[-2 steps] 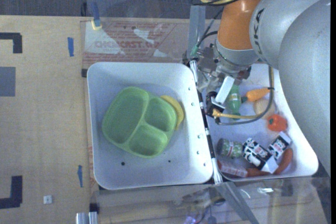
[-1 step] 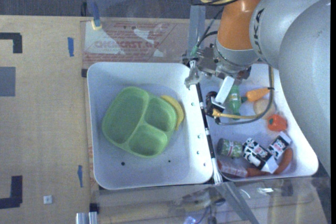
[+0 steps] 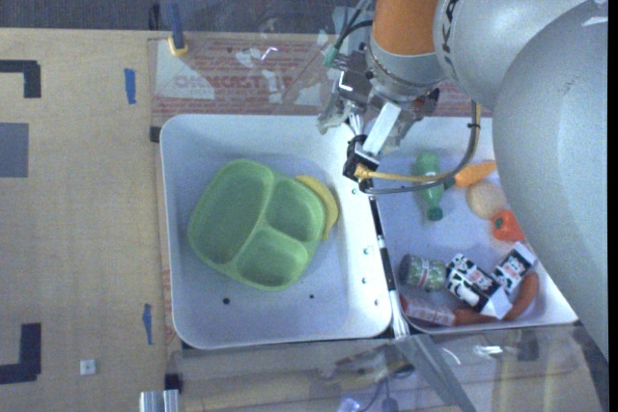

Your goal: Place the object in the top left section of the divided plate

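A green divided plate (image 3: 256, 225) with three sections lies in the left bin (image 3: 193, 304). A yellow banana-like object (image 3: 326, 200) rests against the plate's right rim, partly hidden behind it. My gripper (image 3: 345, 114) hangs over the back right corner of the left bin, close to the wall between the two bins, above and behind the yellow object. I see nothing held in it from this angle.
The right bin (image 3: 550, 309) holds a green bottle (image 3: 431, 184), a carrot (image 3: 474, 174), a pale round fruit (image 3: 486, 199), an orange pepper (image 3: 505, 226), a small jar (image 3: 423, 272), two black-and-white toys (image 3: 471, 278), a red sausage (image 3: 522, 295) and a red bottle (image 3: 432, 312). The arm covers the right side.
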Controlling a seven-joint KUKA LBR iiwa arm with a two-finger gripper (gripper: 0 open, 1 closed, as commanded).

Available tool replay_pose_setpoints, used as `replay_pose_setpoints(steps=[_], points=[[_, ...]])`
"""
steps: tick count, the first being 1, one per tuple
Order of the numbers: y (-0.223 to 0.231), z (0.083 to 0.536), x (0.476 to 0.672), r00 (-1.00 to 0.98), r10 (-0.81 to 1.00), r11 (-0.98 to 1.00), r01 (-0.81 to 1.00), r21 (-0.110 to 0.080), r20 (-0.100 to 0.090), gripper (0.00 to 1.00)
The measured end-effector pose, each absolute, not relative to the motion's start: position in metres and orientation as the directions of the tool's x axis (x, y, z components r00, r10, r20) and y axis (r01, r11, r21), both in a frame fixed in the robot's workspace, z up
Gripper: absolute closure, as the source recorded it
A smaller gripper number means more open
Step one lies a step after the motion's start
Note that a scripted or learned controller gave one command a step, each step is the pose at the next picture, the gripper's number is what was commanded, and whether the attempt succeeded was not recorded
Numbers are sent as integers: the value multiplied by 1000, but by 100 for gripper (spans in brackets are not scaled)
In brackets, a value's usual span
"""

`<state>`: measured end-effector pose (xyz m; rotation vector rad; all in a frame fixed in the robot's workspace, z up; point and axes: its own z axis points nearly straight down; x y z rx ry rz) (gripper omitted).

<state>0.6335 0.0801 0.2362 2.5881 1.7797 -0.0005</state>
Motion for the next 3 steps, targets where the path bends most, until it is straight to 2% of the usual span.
replay_pose_setpoints(steps=[1,2,3], points=[[82,246,634,354,935,-354,935,1,-2,100],[28,199,578,619,785,-619,785,-5,-2,100],[34,239,618,311,950,-311,950,2,0,100]])
